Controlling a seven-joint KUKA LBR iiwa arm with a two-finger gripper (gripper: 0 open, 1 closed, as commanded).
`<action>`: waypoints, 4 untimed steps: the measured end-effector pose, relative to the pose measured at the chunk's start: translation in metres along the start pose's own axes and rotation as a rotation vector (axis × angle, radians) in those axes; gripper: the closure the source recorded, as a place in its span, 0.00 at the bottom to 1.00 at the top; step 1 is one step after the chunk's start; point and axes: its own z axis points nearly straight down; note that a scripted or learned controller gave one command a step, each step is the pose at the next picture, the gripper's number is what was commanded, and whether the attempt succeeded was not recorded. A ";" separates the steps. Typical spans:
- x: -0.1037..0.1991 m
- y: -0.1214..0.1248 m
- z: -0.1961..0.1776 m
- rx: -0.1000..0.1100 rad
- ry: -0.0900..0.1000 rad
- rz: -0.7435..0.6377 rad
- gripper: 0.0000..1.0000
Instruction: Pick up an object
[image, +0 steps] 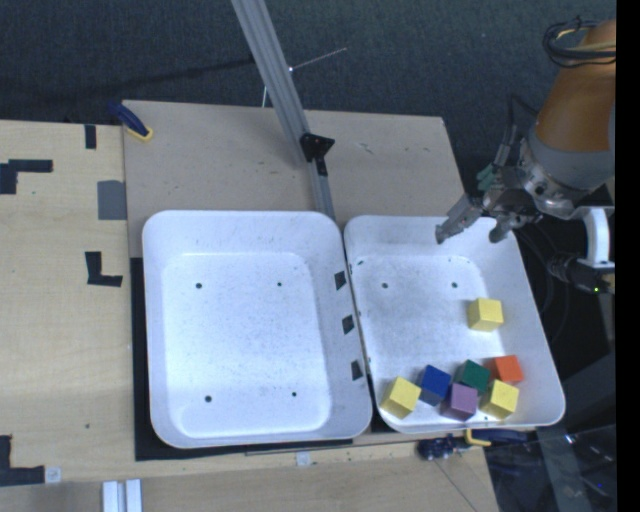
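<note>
Several small blocks lie in the right bin (400, 250). A yellow block (485, 314) sits alone near its right side. Along the front edge cluster another yellow block (402, 396), a blue one (435, 383), a purple one (462, 399), a green one (473, 376), an orange one (507, 369) and a third yellow one (503, 398). My gripper (472, 227) hangs above the far right corner of that bin, open, its two fingers spread with nothing between them. It is well behind the lone yellow block.
The left bin (165, 250) stands beside the right one. A slanted metal pole (285, 90) with a black clamp rises behind the bins. A blue and yellow tool (131, 121) lies at the bench's far left, and a similar one (452, 445) lies at the front.
</note>
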 end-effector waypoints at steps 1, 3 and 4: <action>0.000 0.000 0.000 0.000 0.000 0.000 0.00; -0.002 0.001 0.088 0.005 -0.001 0.002 0.00; 0.002 -0.010 0.144 0.006 -0.001 0.002 0.00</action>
